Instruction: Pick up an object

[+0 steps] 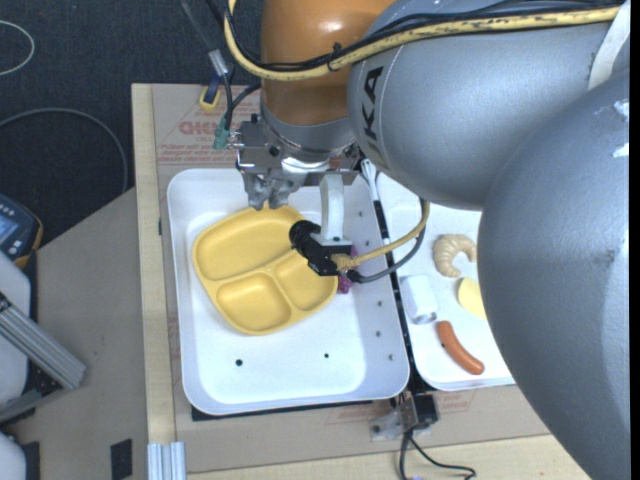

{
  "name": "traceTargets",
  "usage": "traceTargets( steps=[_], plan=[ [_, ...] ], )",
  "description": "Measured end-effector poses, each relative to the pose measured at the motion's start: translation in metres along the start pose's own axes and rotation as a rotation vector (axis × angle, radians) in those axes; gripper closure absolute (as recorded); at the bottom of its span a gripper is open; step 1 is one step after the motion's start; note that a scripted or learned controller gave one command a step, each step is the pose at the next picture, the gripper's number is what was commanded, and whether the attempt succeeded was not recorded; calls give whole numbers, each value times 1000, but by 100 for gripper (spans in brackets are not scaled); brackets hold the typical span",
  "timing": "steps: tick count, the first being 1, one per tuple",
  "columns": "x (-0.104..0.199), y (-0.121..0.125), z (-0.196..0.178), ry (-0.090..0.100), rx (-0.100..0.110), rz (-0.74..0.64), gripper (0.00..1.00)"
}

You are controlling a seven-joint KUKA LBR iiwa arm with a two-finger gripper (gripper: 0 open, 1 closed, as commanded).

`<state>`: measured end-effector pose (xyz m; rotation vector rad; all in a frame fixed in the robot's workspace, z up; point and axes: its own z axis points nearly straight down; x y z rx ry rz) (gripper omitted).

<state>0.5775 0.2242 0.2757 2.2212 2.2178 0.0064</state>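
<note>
Brown bench (160, 268), two white bins (290, 373) side by side on it

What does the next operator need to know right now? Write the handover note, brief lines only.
Gripper: low over the far edge of the yellow divided plate; finger state unreadable, nothing seen held.
Left bin: the plate lies flat in it.
Right bin: croissant, a white object and a sausage, with a yellow item partly hidden by the arm.
Done: arm positioned at the plate.
Left: no pick confirmed; grasp and lift an object, probably the plate.
</note>
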Motion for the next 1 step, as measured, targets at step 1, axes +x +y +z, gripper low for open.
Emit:
traceTargets(
  steps=[1],
  plan=[
    [1, -64, -18, 0, 9, -5, 100]
  ],
)
